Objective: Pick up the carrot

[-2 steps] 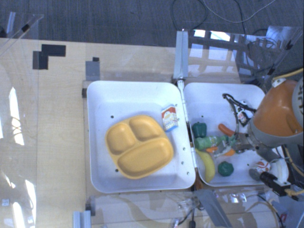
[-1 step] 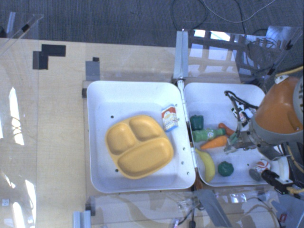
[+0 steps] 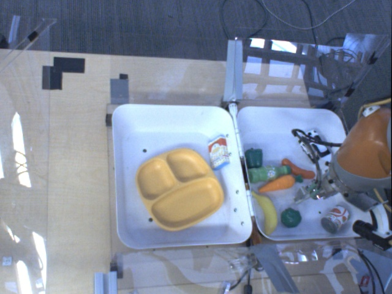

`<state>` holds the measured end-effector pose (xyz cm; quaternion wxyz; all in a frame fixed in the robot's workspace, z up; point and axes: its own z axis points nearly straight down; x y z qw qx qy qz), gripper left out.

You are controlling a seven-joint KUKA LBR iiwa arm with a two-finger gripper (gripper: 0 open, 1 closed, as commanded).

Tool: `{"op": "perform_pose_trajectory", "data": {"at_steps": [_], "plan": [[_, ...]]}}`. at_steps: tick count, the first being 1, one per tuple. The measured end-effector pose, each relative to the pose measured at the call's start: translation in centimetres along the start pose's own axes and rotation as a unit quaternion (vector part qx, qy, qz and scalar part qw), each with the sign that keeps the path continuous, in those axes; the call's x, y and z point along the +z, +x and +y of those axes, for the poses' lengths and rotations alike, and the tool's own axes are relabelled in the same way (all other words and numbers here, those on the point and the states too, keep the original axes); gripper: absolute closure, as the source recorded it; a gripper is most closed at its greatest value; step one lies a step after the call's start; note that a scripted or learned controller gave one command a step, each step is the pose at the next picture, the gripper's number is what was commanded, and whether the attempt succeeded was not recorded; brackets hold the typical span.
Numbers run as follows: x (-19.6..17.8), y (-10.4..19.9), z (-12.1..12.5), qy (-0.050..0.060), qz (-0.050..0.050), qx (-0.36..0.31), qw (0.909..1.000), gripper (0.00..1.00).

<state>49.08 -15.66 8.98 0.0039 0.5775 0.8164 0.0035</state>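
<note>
Lying nearest the camera in the right bin (image 3: pixel 343 122) are one banana (image 3: pixel 267 211), one dark green round vegetable (image 3: pixel 291 217) and one small can (image 3: pixel 335 218) on its side. Just beyond them rests the single carrot (image 3: pixel 277 184), orange, pointing toward the bin's left wall, with one green bottle-like item (image 3: pixel 264 173) touching its far side. One red-orange pepper-like piece (image 3: pixel 298 168) lies just right of that, and one dark green block (image 3: pixel 253 158) sits farther back.

The gripper (image 3: pixel 312 190) hangs low just right of the carrot's thick end; whether its tips are spread or closed cannot be told, and nothing is seen between them. The arm (image 3: pixel 366 155) with its orange band enters from the right.

In the left bin (image 3: pixel 122 164) there is one yellow three-compartment tray (image 3: pixel 179 188) and, beyond it near the dividing wall, one small carton (image 3: pixel 218 152).
</note>
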Motion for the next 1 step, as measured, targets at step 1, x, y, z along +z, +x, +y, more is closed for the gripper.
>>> {"op": "perform_pose_trajectory", "data": {"at_steps": [1], "plan": [[-10.68,0.92,0.19,0.003,-0.001,0.381,0.9246,1.00]]}}
